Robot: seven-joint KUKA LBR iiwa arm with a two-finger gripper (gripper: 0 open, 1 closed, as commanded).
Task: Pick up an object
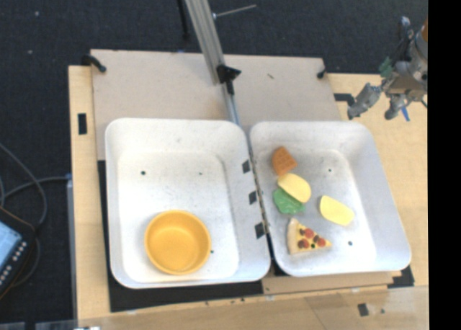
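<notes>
The claw (378, 104), fingers spread and empty, is hovering beyond the right bin (374, 170)'s far corner. The approach is pending; next, it needs lowering onto a toy there.

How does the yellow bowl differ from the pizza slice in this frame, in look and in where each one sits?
The yellow bowl is round, hollow and one plain colour; the pizza slice is a flat wedge with red spots on a pale top. The bowl is clearly the larger of the two. The bowl sits in the left bin, while the pizza slice lies in the right bin near other small pieces. Both rest near the front of their bins, apart from the gripper.
</notes>
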